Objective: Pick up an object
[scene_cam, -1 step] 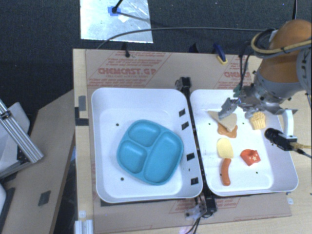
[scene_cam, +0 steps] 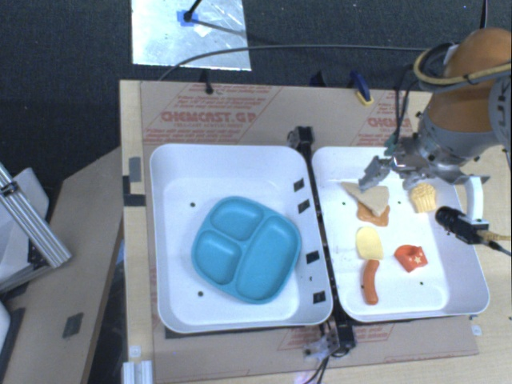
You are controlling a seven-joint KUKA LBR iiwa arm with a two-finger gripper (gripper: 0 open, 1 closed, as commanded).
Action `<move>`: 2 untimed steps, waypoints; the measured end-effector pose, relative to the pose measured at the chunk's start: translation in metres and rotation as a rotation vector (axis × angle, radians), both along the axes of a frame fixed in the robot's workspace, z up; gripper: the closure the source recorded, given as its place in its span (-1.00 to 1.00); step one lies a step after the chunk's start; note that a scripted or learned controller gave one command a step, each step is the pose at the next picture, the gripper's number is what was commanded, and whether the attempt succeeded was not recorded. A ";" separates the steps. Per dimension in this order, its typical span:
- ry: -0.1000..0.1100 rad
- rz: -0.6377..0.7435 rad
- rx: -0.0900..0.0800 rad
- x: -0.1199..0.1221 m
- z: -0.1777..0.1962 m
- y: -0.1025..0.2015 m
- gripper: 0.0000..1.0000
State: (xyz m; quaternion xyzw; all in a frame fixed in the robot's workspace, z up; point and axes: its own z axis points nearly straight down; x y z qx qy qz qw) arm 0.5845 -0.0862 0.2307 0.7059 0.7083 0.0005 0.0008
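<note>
Camera view, table: a table faced with brown printed board carries two shallow white bins side by side.
Camera view, left bin: the left white bin holds a blue plastic plate with three compartments, lying flat near the bin's middle.
Camera view, right bin: the right white bin holds five toy foods.
Camera view, objects: a tan wedge-shaped piece overlaps an orange-brown piece; a yellow ridged piece lies to their right; a pale yellow rounded piece sits just above an orange-red sausage; a small red piece lies near the yellow rounded piece.
Camera view, arm: the grey arm with orange band reaches in from the right, over the far part of the right bin.
Camera view, pincer: the pincer is just above the tan wedge; its fingers look spread, with nothing visibly gripped.
</note>
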 end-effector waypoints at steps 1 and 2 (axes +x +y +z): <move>0.003 -0.002 0.000 0.007 -0.047 -0.006 -1.00; 0.005 -0.003 0.001 0.004 -0.090 -0.009 -1.00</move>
